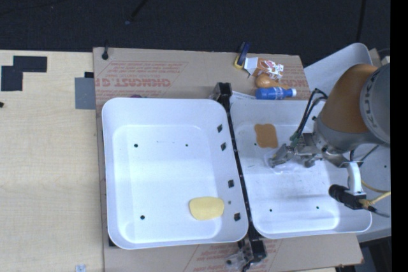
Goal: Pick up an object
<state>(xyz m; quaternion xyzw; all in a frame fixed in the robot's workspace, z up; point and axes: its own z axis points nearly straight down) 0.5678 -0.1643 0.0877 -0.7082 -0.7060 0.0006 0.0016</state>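
arm: reaches in from the right, over the right bin (pixel 319 226)
gripper (pixel 278 158): low in the right bin, just below the brown flat piece (pixel 266 135)
jaws: cannot tell whether they are wide or narrow; nothing visible between them
brown flat piece: lies on the right bin's floor, near its far-left part
yellow object (pixel 206 207): rests in the left bin (pixel 127 137), near its front right corner
blue bottle (pixel 275 93): lies on the cardboard behind the right bin

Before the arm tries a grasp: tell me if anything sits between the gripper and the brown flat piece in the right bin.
Nothing visible does. The gripper hangs over the right bin, just below and to the right of the brown flat piece, with bare white bin floor between them. The yellow object lies apart in the left bin.
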